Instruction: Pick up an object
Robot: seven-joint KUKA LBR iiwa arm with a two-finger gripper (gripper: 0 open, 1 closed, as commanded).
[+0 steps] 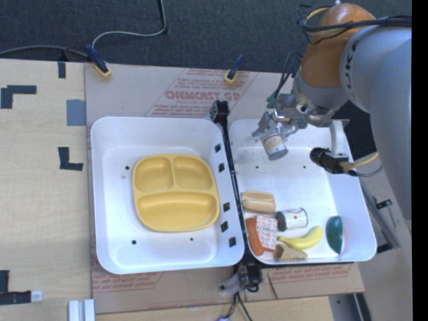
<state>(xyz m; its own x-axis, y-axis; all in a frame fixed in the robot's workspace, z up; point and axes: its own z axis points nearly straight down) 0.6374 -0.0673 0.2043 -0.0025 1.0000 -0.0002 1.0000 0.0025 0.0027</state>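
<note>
Yellow tray (pixel 176 192) in left bin (pixel 107 179), banana (pixel 301 239) in right bin (pixel 351 199)

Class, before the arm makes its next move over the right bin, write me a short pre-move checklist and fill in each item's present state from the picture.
1. Something is between the fingers: ok. The gripper has a small can hanging between its fingers.
2. The can is clear of the bin floor: cannot tell from this slanted view.
3. The can is upright: not ok, it hangs tilted.
4. Other items are away from the gripper: ok. The bread roll, second can and banana lie at the near end of the right bin.
5. A place to put it down: ok. The yellow divided plate sits in the left bin.
</note>
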